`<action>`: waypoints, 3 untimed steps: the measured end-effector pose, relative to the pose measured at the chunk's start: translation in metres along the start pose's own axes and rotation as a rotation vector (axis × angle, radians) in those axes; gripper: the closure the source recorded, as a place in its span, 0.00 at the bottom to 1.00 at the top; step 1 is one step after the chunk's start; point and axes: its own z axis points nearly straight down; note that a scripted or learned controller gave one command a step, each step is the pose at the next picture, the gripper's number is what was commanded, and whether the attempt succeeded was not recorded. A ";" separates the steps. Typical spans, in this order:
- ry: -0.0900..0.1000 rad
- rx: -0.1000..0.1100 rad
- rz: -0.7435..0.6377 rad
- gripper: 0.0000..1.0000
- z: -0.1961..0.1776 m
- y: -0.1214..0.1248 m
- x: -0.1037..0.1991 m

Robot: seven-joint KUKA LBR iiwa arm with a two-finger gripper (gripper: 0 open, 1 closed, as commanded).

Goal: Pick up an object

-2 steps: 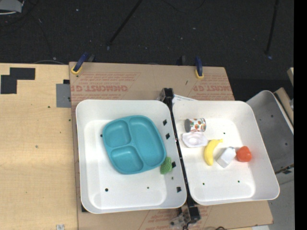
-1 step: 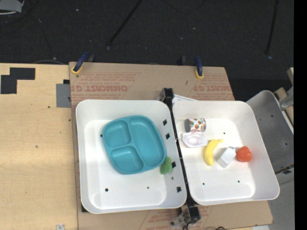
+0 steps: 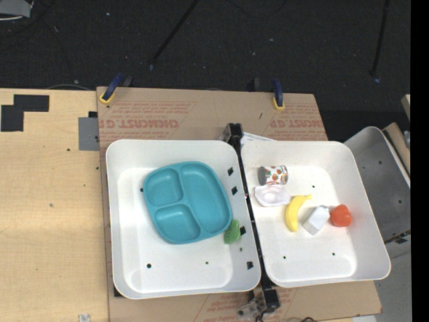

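banana: probably the easiest pick, lying in the right bin, touching a white block on its right and just below a floppy white thing.
red piece: tucked just beside the white block, so that little cluster is pretty crowded tbh.
patterned cup: tipped on its side near the bin's upper left, a bit apart from the rest, so a cleaner grab is offered there.
green bit: parked at the lower right edge of the teal plate in the left bin; small, and awkward against the plate rim.
fingers: can't be told from this view, so no state is claimed.
approach: a straight-down drop is best aimed at the banana's free lower end or across the cup, with the fingers kept off the neighbours so nothing gets shoved.
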 end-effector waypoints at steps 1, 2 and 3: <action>0.000 0.001 -0.001 0.00 0.001 0.000 0.001; 0.000 0.001 -0.001 0.00 0.001 0.000 0.001; 0.000 0.001 -0.001 0.00 0.001 0.000 0.001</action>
